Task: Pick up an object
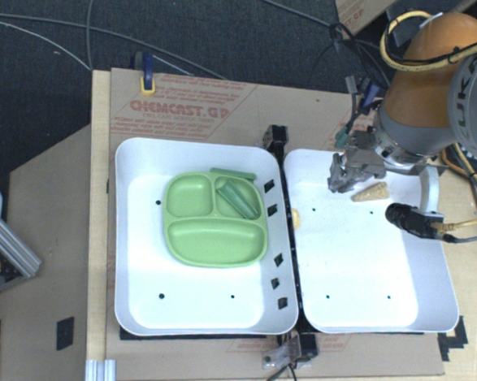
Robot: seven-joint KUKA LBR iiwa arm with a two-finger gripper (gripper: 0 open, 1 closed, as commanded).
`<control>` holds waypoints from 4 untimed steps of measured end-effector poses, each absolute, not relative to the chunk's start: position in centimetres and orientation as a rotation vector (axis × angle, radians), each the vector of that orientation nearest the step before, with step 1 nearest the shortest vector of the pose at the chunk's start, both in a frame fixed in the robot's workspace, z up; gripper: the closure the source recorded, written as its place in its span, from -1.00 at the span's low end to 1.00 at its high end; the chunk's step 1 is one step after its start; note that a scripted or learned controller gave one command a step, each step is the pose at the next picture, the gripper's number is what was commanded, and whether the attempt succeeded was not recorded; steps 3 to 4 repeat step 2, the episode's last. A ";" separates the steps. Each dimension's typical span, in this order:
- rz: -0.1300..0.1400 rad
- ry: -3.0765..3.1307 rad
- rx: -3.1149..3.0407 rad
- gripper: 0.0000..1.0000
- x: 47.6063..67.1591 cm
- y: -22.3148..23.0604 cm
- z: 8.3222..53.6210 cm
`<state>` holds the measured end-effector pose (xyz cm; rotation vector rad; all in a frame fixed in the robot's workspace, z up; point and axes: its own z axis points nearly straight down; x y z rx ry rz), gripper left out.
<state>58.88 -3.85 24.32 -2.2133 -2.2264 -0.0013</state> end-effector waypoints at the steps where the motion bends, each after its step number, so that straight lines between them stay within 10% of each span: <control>1: -0.002 -2.227 -2.214 1.00 60.7 0.7 22.9; 4: -0.003 -2.227 -2.215 1.00 62.2 5.7 21.7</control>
